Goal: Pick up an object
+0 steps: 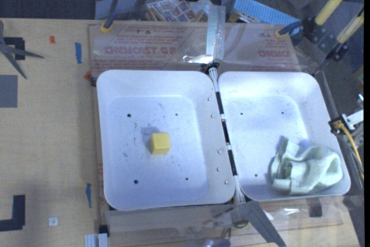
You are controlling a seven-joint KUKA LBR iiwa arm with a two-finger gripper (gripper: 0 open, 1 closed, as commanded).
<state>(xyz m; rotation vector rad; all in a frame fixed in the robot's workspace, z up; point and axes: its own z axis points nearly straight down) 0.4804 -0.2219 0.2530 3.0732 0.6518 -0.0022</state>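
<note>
Starting at the left, we see the wooden bench (46,142) and then the left bin (115,95), where a small yellow block (160,143) lies flat near the middle, apart from every wall. Across the divider, the right bin (260,101) holds a crumpled pale green cloth (304,169) bunched in its near right corner. Both things lie untouched, so we judge the pick not yet begun: approach, grasp and lift all remain. Of the fingers we cannot tell the state.
</note>
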